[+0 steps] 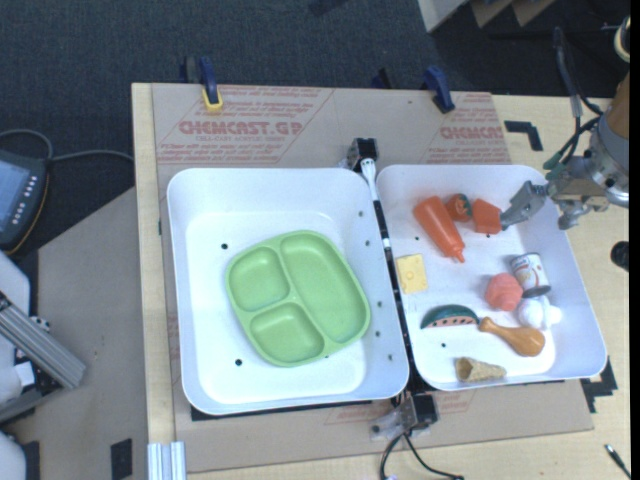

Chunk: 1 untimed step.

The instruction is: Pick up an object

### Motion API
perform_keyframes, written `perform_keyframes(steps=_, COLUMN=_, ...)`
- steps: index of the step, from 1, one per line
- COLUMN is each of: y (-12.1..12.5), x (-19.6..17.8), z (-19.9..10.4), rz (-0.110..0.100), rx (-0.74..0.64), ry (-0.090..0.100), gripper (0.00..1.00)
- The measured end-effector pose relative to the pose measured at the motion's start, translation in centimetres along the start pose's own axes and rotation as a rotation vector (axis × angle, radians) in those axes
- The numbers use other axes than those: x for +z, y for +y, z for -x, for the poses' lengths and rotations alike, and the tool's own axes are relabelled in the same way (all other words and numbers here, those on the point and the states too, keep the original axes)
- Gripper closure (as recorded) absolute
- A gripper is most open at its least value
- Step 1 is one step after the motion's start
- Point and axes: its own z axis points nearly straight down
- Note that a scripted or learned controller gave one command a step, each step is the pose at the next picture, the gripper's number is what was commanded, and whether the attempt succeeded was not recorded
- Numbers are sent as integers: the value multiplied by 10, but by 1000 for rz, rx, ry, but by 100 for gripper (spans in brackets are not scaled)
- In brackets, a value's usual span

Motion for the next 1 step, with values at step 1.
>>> perform_keyframes(steps=1, y=2, x=-8, z=0, rz=13, rx=-3, ry=-3, gripper=0)
